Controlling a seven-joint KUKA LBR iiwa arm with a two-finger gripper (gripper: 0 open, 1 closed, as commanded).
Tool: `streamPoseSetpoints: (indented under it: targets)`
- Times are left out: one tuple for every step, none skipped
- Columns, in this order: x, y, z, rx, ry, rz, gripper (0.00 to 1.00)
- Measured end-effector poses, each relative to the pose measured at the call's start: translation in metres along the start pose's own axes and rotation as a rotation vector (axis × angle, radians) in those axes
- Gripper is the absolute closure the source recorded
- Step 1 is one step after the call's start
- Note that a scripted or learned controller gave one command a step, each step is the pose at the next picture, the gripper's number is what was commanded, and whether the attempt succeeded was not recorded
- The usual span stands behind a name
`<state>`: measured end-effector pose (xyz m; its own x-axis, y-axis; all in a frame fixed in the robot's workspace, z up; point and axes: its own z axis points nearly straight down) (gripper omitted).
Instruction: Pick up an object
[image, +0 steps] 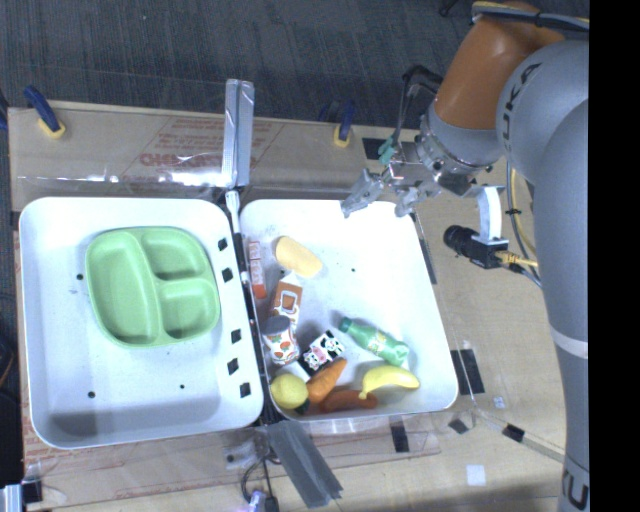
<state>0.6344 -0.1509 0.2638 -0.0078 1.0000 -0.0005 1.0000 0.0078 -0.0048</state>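
Camera view: both bins are seen from above at a slant, side by side on the bench.
Arm: the grey arm (545, 120) with its orange band is seen at the upper right, reaching in toward the right bin.
Gripper: the gripper (378, 196) is placed over the far rim of the right bin, near its upper right corner. Its two fingers are spread apart and nothing is seen between them.
Left bin: a green tray (152, 285) with three compartments is laid in the left bin (60, 400), a little toward its far side.
Right bin: the objects are gathered along the left wall and the near side of the right bin (420, 300), well apart from the gripper.
Yellow piece: a pale yellow piece (298, 256) is lying near the far left of the right bin.
Carton: a small brown and white carton (287, 300) is lying just below the yellow piece.
Cow box: a small black and white box (324, 350) is placed near the middle of the pile.
Bottle: a green bottle (373, 340) is lying on its side, right of the cow box.
Banana: a banana (388, 379) is lying by the near wall, just below the bottle.
Carrot: an orange carrot (326, 380) is lying tilted, left of the banana.
Lemon: a yellow lemon (288, 390) is set in the near left corner, touching the carrot.
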Motion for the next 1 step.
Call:
streamPoseSetpoints:
  targets:
    - [-0.0032,0.0154,0.1642,-0.001,0.000,-0.013,0.00]
